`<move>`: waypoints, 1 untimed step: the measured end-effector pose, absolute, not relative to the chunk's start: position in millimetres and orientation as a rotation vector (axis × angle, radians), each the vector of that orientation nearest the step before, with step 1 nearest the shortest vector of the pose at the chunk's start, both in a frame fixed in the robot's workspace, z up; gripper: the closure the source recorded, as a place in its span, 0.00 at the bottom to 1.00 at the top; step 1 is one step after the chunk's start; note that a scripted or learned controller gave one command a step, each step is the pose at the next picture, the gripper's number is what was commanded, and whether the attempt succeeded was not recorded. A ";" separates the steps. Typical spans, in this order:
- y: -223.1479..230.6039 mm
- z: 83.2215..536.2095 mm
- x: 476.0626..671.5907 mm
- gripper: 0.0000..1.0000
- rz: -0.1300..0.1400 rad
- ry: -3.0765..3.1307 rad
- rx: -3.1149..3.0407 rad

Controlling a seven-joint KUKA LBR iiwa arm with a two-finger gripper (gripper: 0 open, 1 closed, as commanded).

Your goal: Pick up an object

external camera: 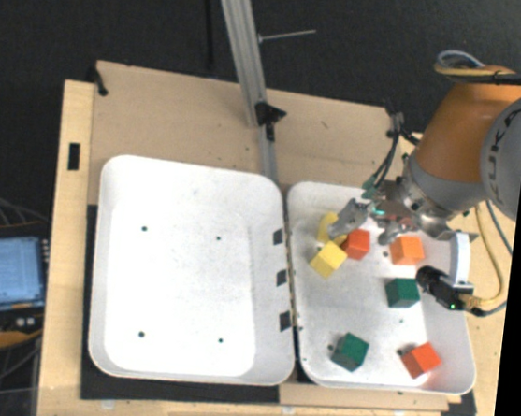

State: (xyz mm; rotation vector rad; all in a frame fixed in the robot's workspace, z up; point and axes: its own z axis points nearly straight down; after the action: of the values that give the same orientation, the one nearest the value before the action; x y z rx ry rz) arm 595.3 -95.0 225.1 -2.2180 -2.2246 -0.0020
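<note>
Looking down at the counter (158,124), two shallow white bins sit side by side, and all the action is in the right bin (318,351). The left bin (178,268) just has a few dark dots on its floor.

The grey arm (463,133) with the orange band comes in from the right and hangs over the top end of the right bin. Its pincer (372,222) is low over the blocks with the two fingers spread apart, one toward the yellow stuff and one toward the orange stuff. Nothing is clamped between them as far as I can see.

Blocks in the right bin: a small red-orange block (358,244) sits just under the pincer, roughly between the fingers. A yellow block (328,259) is just beside it to the left, with another yellow block (327,226) partly hidden by the left finger. An orange block (408,250) sits by the right finger. Lower down there's a green block (402,292), another green block (350,351) near the bottom edge, and a red-orange block (420,359) in the bottom right corner.

A handheld screen pendant (3,274) lies off to the far left of the counter.
</note>
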 end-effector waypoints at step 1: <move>-95.0 225.1 595.3 0.00 -0.003 -2.222 -2.221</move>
State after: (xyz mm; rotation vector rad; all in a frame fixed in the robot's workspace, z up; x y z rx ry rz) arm 595.3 -95.0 225.1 -2.2206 -2.2224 -0.0032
